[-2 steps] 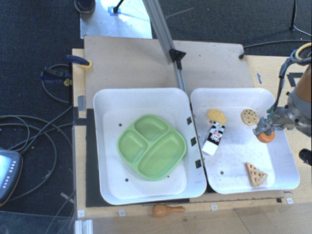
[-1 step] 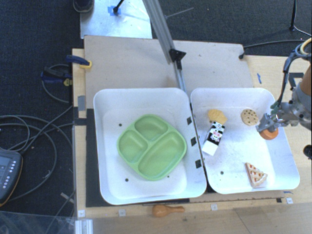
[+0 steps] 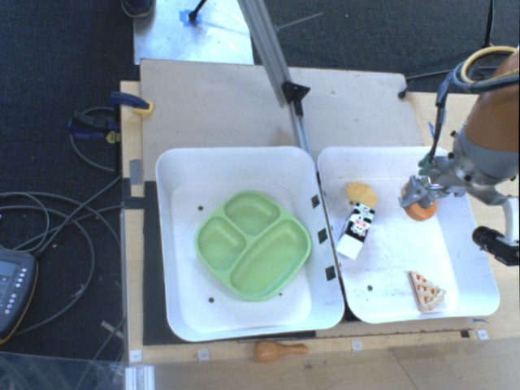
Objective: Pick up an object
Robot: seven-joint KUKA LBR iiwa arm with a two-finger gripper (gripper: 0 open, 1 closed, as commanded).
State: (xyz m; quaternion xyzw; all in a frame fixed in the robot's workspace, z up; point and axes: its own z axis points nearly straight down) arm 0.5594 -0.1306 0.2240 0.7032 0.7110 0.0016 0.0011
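My gripper (image 3: 419,192) is over the upper right part of the right bin (image 3: 479,299), reaching in from the right. Directly under it lies a small round orange object (image 3: 421,211), partly covered by the gripper; whether it is touched or held is hidden. In the same bin, a yellow-orange bun-like piece (image 3: 361,192) sits to the left. A black-and-white carton (image 3: 357,227) lies below that. A waffle-patterned wedge (image 3: 426,291) rests near the bin's front.
A green divided plate (image 3: 253,244) lies in the left bin (image 3: 175,299). A grey rod (image 3: 268,43) slants down from the top to the bins' divider. A brown wooden piece (image 3: 280,349) lies on the bench in front of the bins. Cables trail at the left.
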